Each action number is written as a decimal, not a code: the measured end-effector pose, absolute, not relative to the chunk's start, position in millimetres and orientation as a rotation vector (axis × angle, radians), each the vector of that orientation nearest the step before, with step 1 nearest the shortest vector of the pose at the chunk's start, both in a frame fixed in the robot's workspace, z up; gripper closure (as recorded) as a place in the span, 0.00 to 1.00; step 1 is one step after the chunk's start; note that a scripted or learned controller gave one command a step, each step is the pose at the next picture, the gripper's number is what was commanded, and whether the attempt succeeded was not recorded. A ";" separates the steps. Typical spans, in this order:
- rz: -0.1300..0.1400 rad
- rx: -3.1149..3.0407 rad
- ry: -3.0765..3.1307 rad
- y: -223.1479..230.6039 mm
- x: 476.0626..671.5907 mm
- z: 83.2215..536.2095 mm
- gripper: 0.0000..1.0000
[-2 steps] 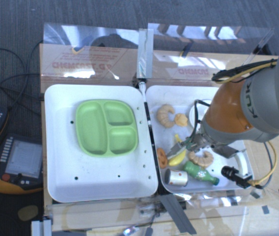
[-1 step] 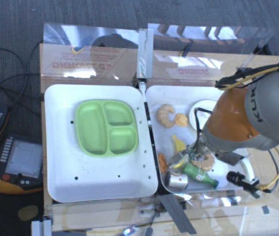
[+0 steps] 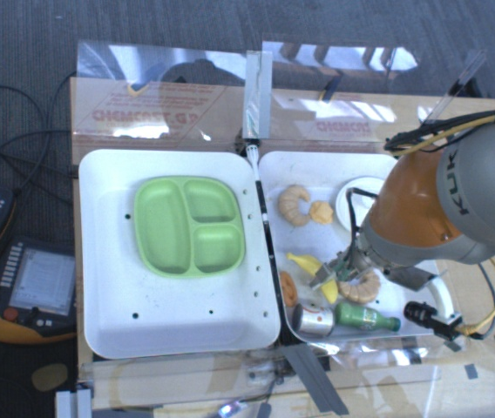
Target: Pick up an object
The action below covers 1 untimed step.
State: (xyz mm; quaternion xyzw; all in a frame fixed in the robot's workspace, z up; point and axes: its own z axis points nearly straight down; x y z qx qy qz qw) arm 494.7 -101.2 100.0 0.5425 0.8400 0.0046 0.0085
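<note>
From above, the arm's hand [image 3: 339,273] hangs low in the right bin [image 3: 404,165], amid a banana [image 3: 303,262], doughnut [image 3: 361,289] and green bottle [image 3: 366,319] at its 6 o'clock; its opening cannot be told. Crowding could make it nudge neighbours or close on nothing.

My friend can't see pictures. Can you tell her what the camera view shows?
A grey and orange robot arm reaches from the right into the right bin, its gripper low among toy food: a croissant, a banana, a green bottle. The left bin holds a green divided plate.
</note>
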 end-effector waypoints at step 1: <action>-0.002 1.747 2.610 -60.6 484.3 257.4 1.00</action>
